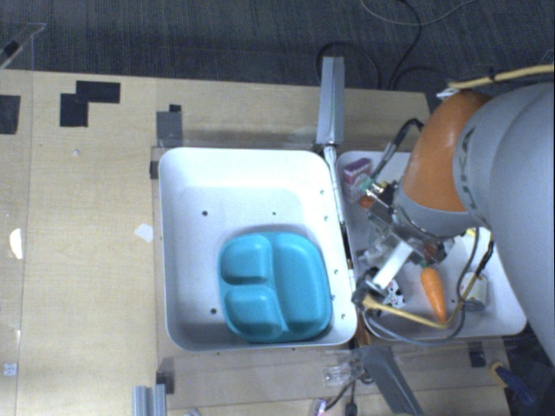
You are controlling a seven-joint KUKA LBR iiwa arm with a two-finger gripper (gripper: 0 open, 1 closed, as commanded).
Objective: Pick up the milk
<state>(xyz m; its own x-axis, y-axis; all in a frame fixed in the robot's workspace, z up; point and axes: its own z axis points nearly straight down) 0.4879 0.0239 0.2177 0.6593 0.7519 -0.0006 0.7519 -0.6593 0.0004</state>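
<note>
Here, the grey arm (512, 180), with its orange band (438, 159), reaches in from the right and hangs low over the right-hand white bin (503, 319), covering much of it. The end effector (381, 276) sits at that bin's left side, close to the wall it shares with the left bin (251, 172); whether it is spread or closed cannot be told from this angle. An orange carrot (434, 293) lies in the right bin just right of the end effector, and a small purple-and-white item (355, 173) rests near that bin's far left corner. The milk cannot be made out with certainty. A blue divided tray (276, 286) lies in the left bin on the pale wooden counter (78, 258).
</note>
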